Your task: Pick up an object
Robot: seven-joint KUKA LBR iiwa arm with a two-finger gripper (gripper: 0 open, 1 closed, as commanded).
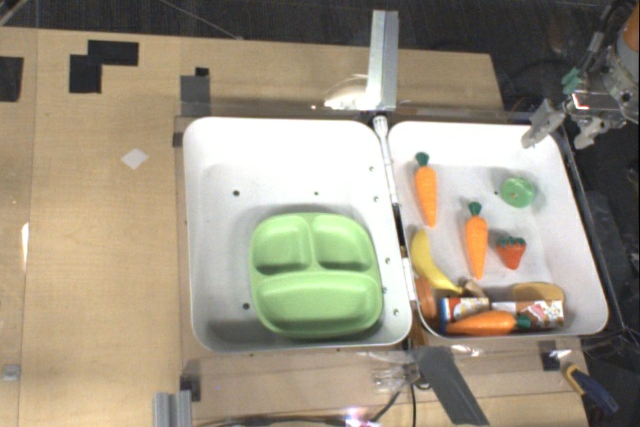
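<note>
The gripper hangs at the upper right corner of the right bin, whether released or clenched I cannot tell, with the round green toy nearest, just below-left of it.

Robotics lab: wooden bench with metal brackets, two white bins, toy food, cabling.

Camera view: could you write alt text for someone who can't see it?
Two white bins sit side by side: the left bin holds a green divided plate, the right bin toy food, including two carrots and a banana. The gripper hovers at the right bin's far corner.
</note>
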